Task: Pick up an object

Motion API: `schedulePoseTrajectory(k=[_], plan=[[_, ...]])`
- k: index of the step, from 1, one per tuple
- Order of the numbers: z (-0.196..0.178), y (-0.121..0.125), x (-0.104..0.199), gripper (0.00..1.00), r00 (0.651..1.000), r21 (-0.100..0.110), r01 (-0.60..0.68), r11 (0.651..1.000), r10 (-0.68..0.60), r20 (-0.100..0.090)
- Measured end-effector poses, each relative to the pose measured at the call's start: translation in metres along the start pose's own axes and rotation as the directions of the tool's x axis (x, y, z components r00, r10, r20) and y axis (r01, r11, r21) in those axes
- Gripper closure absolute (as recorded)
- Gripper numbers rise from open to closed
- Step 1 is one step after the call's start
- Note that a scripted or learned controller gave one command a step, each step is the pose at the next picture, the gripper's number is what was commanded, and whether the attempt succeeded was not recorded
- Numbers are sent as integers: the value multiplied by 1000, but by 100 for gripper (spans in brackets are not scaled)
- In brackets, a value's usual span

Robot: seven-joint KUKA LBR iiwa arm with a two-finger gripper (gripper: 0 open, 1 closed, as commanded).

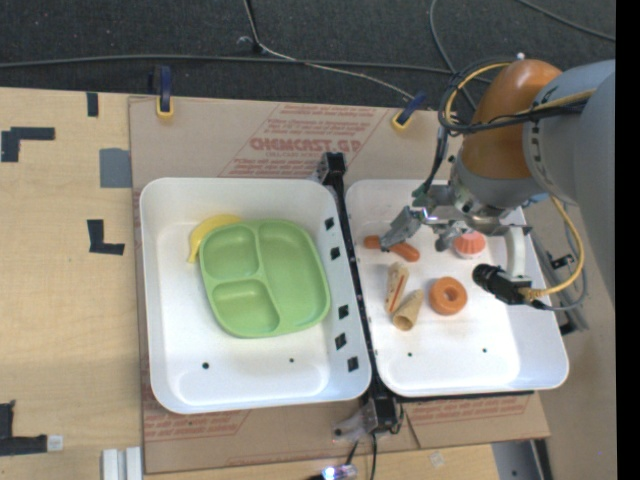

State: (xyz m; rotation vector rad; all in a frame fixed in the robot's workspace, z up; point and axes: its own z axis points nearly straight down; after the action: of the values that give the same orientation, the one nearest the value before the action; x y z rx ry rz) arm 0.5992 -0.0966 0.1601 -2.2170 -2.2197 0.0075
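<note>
Arm: grey KUKA arm with orange band [515, 108] reaches in from 3 o'clock and hangs over the upper half of the right bin
Gripper: two-finger gripper [408, 224] sits low at 10 o'clock of the right shallow white bin [530, 363]; whether it is released or clenched, I cannot tell
Nearest target: small orange-red sausage-shaped toy [398, 249], just beside the gripper at its 6 o'clock, apparently not yet lifted
Other candidates: orange ring-shaped doughnut toy [448, 296] at bin centre; tan cone-shaped toy [401, 300] at its 9 o'clock; pink round toy [470, 243] at its 12 o'clock
Left bin: green three-compartment plastic plate [263, 277] with a yellow banana-shaped toy [207, 231] tucked under its 10 o'clock rim
Method: judged best to centre over the sausage, straddle its short axis, descend fully, then close
Risk: the bin divider wall at 9 o'clock leaves little room
</note>
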Motion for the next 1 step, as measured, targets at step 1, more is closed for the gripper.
schedulePoseTrajectory(k=[1], plan=[[65, 1, 1, 0, 1000, 0, 0, 1000, 0, 0]])
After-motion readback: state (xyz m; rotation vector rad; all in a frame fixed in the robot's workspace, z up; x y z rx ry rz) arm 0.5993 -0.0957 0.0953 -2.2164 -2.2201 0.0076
